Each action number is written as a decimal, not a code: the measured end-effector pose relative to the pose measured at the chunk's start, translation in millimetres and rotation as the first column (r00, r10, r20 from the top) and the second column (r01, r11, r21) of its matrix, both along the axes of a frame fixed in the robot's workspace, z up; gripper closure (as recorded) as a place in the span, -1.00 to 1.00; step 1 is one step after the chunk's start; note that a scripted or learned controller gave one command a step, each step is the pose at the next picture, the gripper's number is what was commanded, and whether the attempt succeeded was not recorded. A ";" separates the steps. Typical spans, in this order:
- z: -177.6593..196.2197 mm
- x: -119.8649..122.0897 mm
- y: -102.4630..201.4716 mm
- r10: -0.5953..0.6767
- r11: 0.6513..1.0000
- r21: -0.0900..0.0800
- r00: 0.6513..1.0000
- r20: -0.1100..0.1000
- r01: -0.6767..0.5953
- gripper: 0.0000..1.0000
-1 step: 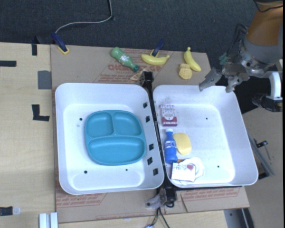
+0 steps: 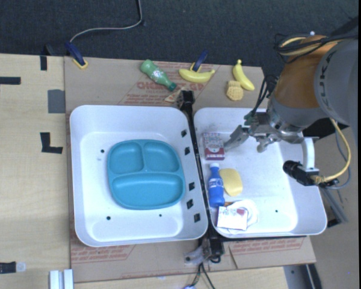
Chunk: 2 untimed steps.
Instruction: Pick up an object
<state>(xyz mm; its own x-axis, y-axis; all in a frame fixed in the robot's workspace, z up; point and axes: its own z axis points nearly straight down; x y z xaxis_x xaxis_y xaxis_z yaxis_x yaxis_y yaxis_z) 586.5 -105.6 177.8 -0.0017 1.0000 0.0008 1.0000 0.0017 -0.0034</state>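
I can't read a single word or number from here. There is red print on the cardboard sheet [image 2: 150, 89] along the bins' far edge, and red marking on the small box [image 2: 214, 146] by the right bin's left wall. Both are too blurred for me to make out.

1. Even, bright light falls on my bench from overhead.
2. Both white bins [image 2: 84, 161] nearly wash out.
3. Shadows stay soft and faint.
4. My arm [image 2: 325, 83] looks slightly blurred.
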 end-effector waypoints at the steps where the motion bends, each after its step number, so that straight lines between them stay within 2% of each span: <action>1: -83.0 -4.1 5.9 -0.001 1.000 0.000 1.000 0.003 0.001 -1.00; 2: -92.0 62.0 11.0 0.000 1.000 -0.001 1.000 0.007 0.000 -1.00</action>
